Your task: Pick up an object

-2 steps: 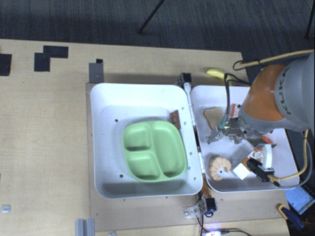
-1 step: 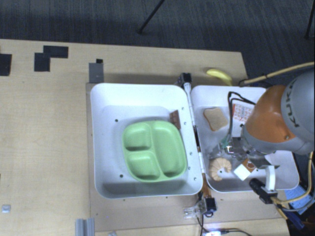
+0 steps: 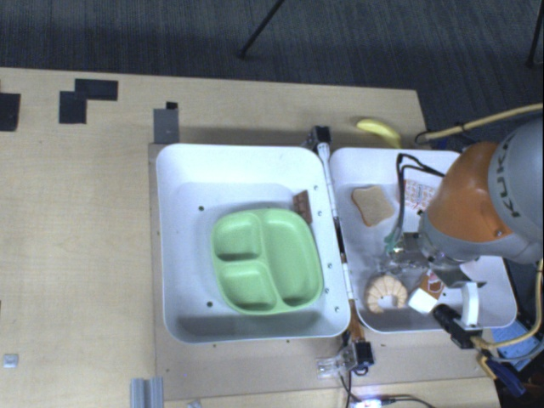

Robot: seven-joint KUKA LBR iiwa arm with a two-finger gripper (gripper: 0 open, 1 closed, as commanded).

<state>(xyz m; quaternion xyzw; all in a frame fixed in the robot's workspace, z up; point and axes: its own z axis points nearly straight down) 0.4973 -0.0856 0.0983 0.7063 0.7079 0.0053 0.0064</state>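
Observation:
The right bin [image 3: 501, 306] holds several small objects. A tan bread-slice piece [image 3: 372, 204] lies near its back left. A round, ridged beige pastry [image 3: 386, 292] sits by the front left wall, with a white block [image 3: 422, 300] and a small brown-and-white piece [image 3: 433, 285] just to its right. My gripper [image 3: 403, 257] reaches down into this bin from the right, below the orange wrist band [image 3: 466, 202], and hangs just above and behind the pastry. The wrist hides the bin's middle.
The left bin [image 3: 183, 185] holds a green divided plate [image 3: 266, 260] with a small brown piece [image 3: 301, 203] at its back right corner. A yellow banana [image 3: 378, 130] lies on the bench behind the right bin. Cables [image 3: 476, 124] run at the right.

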